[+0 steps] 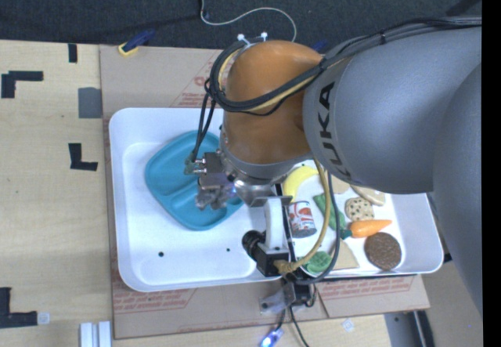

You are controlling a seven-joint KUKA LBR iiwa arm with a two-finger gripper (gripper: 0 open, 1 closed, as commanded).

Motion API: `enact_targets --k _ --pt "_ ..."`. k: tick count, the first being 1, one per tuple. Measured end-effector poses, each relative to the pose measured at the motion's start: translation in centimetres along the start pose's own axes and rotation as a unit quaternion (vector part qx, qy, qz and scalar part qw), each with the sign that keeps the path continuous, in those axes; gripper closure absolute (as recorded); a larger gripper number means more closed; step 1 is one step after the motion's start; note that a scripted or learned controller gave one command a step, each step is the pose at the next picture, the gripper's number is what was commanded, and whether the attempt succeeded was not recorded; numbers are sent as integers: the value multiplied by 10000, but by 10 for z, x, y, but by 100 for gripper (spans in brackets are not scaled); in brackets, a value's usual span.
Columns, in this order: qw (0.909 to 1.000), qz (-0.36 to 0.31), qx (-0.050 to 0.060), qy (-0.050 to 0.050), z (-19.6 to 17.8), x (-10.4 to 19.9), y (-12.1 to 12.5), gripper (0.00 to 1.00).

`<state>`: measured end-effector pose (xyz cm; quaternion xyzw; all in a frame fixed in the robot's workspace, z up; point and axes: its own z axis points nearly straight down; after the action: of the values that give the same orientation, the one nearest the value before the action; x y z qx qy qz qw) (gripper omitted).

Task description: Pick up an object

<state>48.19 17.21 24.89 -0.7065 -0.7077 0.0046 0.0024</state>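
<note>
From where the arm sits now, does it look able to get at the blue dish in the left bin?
Probably yes. The gripper hangs right over the blue dish, which lies alone in the left bin, with nothing on top of it. The dish looks broad and flat, so a grip may only work at an edge.

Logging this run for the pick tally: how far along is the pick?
Done: the arm has reached over the left white bin, with the gripper low above the blue plastic dish. In hand: nothing visibly held. Left: grasp and lift. The yellow banana, orange carrot and brown round cookie lie in the right bin.
</note>
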Motion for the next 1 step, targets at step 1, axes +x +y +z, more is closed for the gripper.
enact_targets --k 1 --pt "10000 -2 -19 11 -14 0 0 100"
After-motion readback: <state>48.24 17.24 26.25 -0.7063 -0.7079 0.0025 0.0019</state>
